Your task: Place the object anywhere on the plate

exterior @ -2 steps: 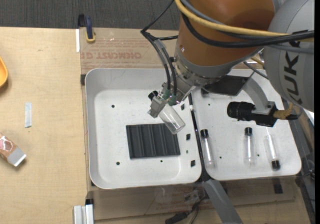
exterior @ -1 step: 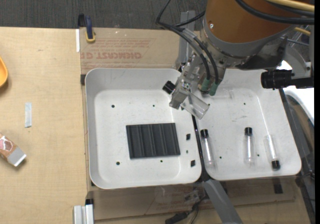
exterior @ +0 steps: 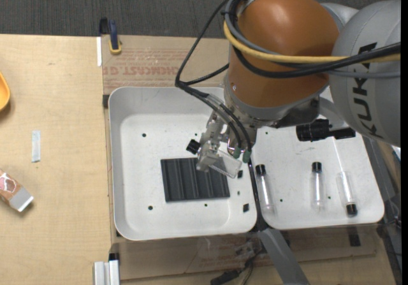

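A black ridged plate point(exterior: 191, 180) lies flat in the left white bin point(exterior: 127, 150). My gripper point(exterior: 215, 153) hangs from the big orange-banded wrist, right over the plate's far right corner. A clear tube-like piece point(exterior: 224, 164) with a dark end shows at the gripper's tip, slanting down to the right. The view does not show whether it is gripped or resting on the plate's edge. Three clear tubes with black caps lie in the right bin: one point(exterior: 262, 185) near its left wall, one point(exterior: 315, 183) in the middle, one point(exterior: 346, 192) further right.
The right white bin point(exterior: 370, 210) sits against the left one. On the wooden bench to the left are a small white strip point(exterior: 36, 146), a wrapped block point(exterior: 14, 192) and an orange edge point(exterior: 3, 92). Black and yellow cables loop around the arm above the bins.
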`<state>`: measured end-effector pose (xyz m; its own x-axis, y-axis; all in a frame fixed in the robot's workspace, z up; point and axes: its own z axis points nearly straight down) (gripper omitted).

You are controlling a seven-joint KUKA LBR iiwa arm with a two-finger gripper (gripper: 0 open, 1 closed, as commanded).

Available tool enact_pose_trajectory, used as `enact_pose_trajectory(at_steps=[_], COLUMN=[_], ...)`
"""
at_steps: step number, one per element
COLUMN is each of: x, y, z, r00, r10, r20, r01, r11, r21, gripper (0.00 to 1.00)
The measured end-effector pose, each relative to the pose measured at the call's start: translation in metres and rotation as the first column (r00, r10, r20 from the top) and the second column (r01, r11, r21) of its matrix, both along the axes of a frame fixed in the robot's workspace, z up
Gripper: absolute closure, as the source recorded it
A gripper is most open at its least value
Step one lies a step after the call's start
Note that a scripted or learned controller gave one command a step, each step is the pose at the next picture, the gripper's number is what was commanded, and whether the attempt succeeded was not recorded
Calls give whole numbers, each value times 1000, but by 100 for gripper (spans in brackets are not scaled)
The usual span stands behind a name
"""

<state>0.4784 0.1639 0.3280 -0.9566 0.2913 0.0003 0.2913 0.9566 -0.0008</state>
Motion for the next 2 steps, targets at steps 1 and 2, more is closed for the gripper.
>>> enact_pose_trajectory(at_steps=[1,2], x=[0,0], y=[-59,-59], z=[-28,-28], r00=[998,998], r10=[63,63], r20=[0,0], r01=[-63,-63], r11=[998,998], r21=[0,0], gripper=[100,0])
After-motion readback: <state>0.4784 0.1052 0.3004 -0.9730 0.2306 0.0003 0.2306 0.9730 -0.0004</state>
